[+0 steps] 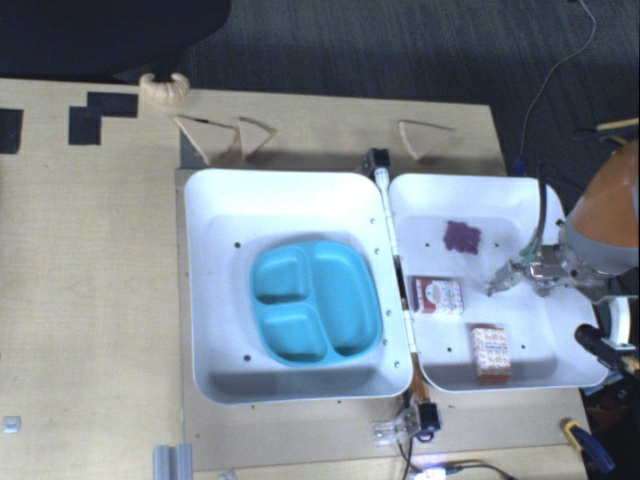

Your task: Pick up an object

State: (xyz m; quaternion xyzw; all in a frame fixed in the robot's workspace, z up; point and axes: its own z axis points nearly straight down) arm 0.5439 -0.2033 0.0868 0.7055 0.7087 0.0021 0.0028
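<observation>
Nearest the camera, at the bench's front edge, a small clip with trailing wires (412,430) sits below the seam between the two bins, forward and to the left of the gripper.

In the right bin (430,368), a small carton with a red and white pattern (490,352) lies flat near the front wall, forward and slightly left of the gripper, apart from it. A second small packet, white with a dark red panel (438,295), lies to the left of the gripper, near the dividing wall, not in contact with it.

The gripper (505,279) hangs over the right-hand part of this bin, reaching in from the right on the grey arm with orange band (605,213). Its pale fingers (497,283) point leftward; whether they are apart or together cannot be told from this angle. Nothing is visible between them, and no object is seen touching them.

Beyond the gripper and to its left, a purple crumpled item (462,236) rests on the bin floor, apart from the fingers.

The left bin (215,268), well to the left of the gripper, holds a blue three-compartment tray (315,303).

Farthest back, three folded paper tents (250,138) stand on the bench.
</observation>
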